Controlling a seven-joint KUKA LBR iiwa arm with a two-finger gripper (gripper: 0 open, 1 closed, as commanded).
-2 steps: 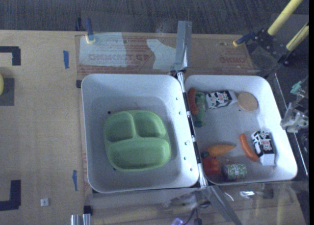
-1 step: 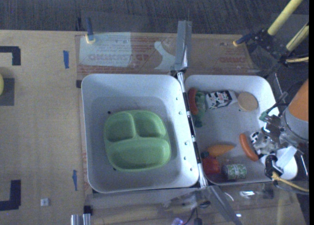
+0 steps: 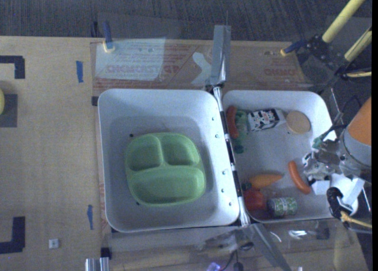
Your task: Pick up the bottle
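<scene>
Down in the right bin (image 3: 322, 107), the bottle (image 3: 263, 120) lies on its side near the far wall, between a red-and-green toy (image 3: 235, 123) and a tan disc (image 3: 298, 122). Well apart, the hand (image 3: 322, 168) hangs at the bin's right edge; whether it is open, I cannot tell.

Wooden bench (image 3: 47, 163); two white bins (side by side) (image 3: 112, 163)

Soft, even overhead light, mild blur throughout, faint glare on clear sheeting.
</scene>
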